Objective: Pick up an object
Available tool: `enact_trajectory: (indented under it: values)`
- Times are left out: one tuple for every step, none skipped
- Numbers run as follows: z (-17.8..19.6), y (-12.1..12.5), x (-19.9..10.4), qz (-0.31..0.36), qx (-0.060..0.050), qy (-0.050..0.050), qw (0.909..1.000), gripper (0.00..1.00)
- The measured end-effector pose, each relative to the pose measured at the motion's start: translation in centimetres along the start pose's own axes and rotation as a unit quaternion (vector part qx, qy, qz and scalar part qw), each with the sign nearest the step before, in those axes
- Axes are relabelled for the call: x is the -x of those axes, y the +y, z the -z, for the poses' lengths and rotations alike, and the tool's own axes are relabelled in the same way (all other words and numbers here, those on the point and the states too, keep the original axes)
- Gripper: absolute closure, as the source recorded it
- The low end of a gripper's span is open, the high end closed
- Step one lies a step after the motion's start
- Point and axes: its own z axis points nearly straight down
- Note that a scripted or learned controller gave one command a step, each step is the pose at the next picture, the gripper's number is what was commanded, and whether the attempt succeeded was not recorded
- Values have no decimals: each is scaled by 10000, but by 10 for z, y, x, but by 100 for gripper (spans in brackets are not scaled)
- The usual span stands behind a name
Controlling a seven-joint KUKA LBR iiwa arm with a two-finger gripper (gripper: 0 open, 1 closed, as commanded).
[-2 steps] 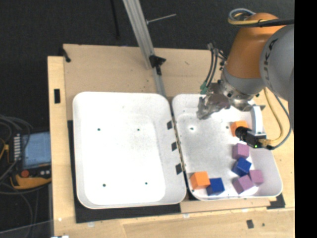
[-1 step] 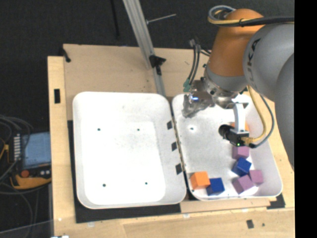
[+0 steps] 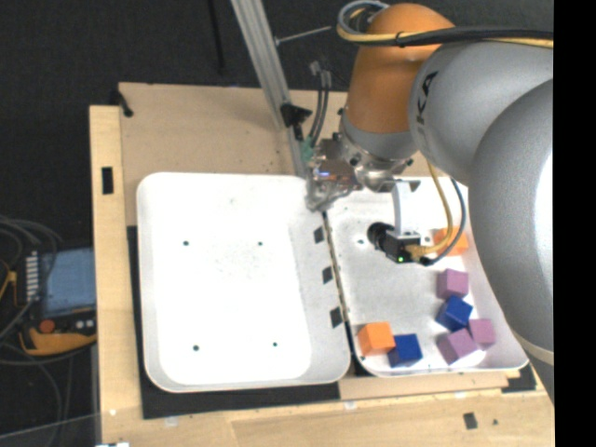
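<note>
Several small blocks lie in the right bin (image 3: 372,277), near its front edge. An orange block (image 3: 376,336) sits beside a blue block (image 3: 406,349). Further right are a purple block (image 3: 453,281), another blue block (image 3: 455,313) and two more purple blocks (image 3: 457,345) (image 3: 482,331). My gripper (image 3: 326,184) hangs over the far left corner of the right bin, close to the divider between the bins. It is well away from the blocks and nothing shows in it. The arm's orange band and grey body cover the bin's far right part.
The left bin (image 3: 233,277) lies beside the right one, bare white with a few dark dots. A metal rail (image 3: 265,59) slants up behind the gripper. A black sensor with a green light (image 3: 396,245) and cables hang over the right bin.
</note>
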Motion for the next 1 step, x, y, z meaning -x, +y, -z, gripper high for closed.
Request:
enact_trajectory:
  values:
    - [-11,13,-49,-6,-2,-6,10000,100]
